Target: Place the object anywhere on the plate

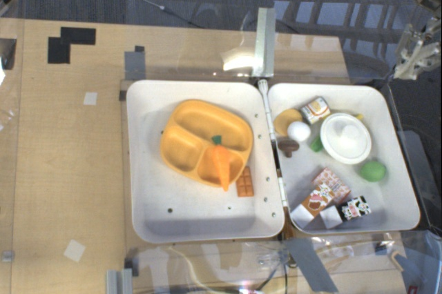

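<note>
A yellow compartment plate [200, 141] lies in the left white bin [159, 217]. An orange toy carrot [221, 163] with a green top rests in the plate's near-right compartment, and its tip reaches over the plate's rim. A small brown waffle-like block [244, 182] lies on the bin floor just right of that rim. My gripper [416, 54] hangs at the upper right, beyond the far corner of the right bin [397, 141], well away from the plate and high above the bench.
The right bin holds a white bowl [347, 137], a green ball [373, 171], a white egg [298, 131], a small tin [315, 108], a pink carton [323, 190] and a black-and-white carton [354, 208]. A metal divider [271, 148] separates the bins.
</note>
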`<state>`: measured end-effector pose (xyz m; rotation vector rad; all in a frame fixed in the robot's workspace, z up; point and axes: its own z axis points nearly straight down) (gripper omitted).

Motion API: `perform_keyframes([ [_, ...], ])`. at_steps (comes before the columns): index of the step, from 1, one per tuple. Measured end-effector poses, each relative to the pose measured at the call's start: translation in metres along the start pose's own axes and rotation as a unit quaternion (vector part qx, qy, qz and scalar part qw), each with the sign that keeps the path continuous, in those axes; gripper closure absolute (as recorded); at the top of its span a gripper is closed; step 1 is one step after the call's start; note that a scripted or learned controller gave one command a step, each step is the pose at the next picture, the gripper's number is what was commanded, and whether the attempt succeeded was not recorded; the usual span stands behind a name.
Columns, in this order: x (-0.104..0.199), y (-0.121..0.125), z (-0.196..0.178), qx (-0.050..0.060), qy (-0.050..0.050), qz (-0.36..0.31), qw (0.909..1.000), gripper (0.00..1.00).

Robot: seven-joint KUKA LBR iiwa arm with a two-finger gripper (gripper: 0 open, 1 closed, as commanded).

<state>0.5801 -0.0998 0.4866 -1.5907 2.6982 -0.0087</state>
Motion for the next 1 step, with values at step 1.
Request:
perform_keyframes([
  [1,0.051,-0.0282,0.0004,0.0,0.0,-0.233,0.9724,1.0],
])
